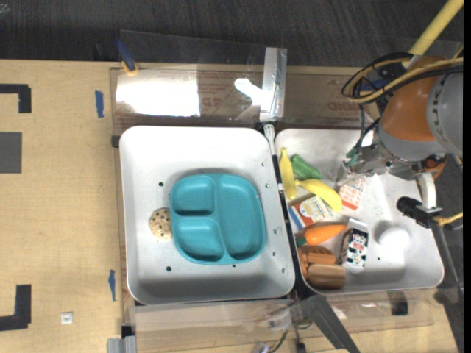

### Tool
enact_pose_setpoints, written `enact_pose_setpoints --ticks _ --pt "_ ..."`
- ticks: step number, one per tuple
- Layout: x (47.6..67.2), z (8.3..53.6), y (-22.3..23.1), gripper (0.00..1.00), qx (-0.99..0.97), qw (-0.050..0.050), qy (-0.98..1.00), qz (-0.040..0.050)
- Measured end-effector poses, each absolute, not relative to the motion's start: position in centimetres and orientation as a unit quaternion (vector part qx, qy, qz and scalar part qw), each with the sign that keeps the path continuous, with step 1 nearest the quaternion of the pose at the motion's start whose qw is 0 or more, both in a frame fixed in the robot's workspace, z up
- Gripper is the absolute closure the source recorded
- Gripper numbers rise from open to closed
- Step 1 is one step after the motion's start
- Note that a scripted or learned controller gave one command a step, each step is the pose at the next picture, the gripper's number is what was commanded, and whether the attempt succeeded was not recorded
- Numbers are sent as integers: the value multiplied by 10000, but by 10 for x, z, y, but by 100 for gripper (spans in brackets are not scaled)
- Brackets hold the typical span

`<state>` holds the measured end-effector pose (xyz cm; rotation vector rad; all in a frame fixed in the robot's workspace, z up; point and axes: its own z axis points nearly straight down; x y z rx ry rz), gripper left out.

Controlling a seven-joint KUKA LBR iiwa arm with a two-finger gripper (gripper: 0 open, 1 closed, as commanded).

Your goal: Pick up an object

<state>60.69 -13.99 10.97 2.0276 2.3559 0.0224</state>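
Note:
The right bin (412,271) holds a heap of toy food: a green pepper (305,169), a yellow banana (318,191), an orange carrot (324,234), a brown hot dog bun (322,271), a small black-and-white carton (357,247), a white ball (391,237) and a red-and-white packet (352,193). My gripper (358,160) hangs low over the back of this bin, just above the packet and right of the pepper. The grey arm with its orange band (408,120) reaches in from the right. I see nothing held in the gripper.
The left bin (140,160) bears a teal divided plate (218,215) with a cookie (160,223) at its left side. A yellow strip (283,169) lies along the wall between the bins. Cables (375,79) loop behind the arm. A clear panel (191,94) stands at the back.

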Motion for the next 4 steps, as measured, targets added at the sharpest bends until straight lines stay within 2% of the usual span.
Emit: enact_pose_setpoints --ticks 1,2,3,4 --pt "606 108 -140 0 6522 150 7578 62" --pt "608 97 -129 0 6677 132 7443 42" --pt "610 110 -129 100 6666 178 7452 60" --pt "609 109 -129 0 6667 164 7452 52"
